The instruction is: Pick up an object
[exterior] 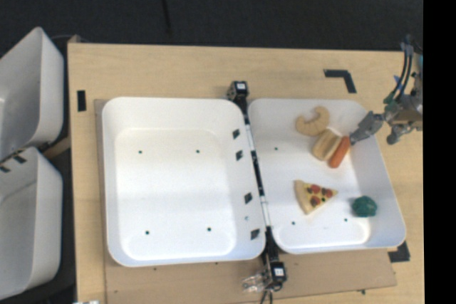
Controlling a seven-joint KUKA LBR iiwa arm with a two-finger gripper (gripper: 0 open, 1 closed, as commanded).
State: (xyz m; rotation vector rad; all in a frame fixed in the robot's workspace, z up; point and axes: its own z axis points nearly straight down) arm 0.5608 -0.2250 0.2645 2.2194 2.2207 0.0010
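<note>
Landmark = hot dog (pixel 332 148), upper part of right bin (pixel 285 224). Croissant (pixel 313 121) just above-left, nearly touching. Pizza slice (pixel 313 195) below, w/ a gap between. Green lump (pixel 365 206) below-right, near bin wall. Left of hot dog: bare bin floor, room to pass.

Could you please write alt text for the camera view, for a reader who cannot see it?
The gripper reaches in over the right bin, close to a hot dog; a croissant, pizza slice and green lump also lie there.
</note>
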